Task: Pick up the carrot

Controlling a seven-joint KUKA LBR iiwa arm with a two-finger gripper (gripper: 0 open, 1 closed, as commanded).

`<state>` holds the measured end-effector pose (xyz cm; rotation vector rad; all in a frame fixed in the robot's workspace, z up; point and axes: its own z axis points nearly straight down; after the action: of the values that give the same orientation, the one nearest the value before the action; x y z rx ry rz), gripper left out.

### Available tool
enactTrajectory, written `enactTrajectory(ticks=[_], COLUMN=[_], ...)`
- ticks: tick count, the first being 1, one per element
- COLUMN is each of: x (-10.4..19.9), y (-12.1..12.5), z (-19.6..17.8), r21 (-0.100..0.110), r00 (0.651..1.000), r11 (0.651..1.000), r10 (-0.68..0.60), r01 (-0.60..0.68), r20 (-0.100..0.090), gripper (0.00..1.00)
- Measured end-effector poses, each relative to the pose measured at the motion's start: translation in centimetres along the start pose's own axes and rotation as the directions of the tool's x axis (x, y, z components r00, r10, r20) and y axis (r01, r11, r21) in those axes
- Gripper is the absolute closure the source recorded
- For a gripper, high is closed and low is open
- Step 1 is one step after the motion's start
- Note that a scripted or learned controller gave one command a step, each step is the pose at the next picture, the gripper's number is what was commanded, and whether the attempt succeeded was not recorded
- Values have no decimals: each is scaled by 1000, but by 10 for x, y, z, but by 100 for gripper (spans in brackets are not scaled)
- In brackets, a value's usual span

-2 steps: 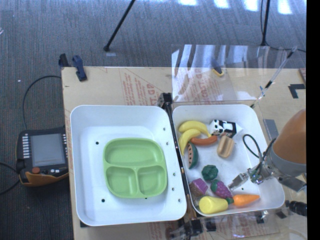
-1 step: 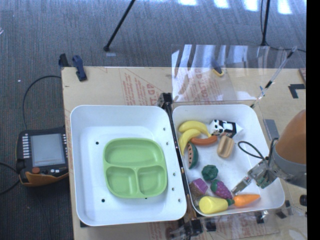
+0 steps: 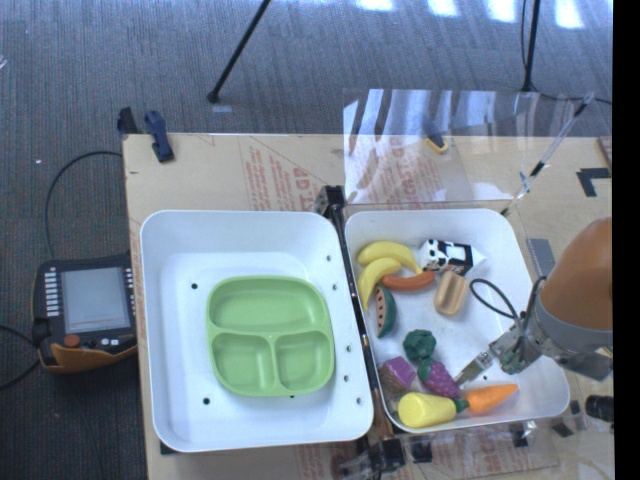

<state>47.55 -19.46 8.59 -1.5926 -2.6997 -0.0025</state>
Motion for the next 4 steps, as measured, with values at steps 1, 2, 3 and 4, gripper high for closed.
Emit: enactTrajectory(ticks=[1, 2, 3, 4], x=[16, 17, 28, -15], y=[9, 9, 16, -8], z=[0, -9, -55, -48], r21=[1, 0, -2, -1], r00=[999, 999, 981, 998], r11=[999, 999, 981, 998], r10=[42, 43, -193, -64], r01=[-42, -43, 193, 64], r20=[0, -2, 7, 5], gripper=[0, 100, 100, 100])
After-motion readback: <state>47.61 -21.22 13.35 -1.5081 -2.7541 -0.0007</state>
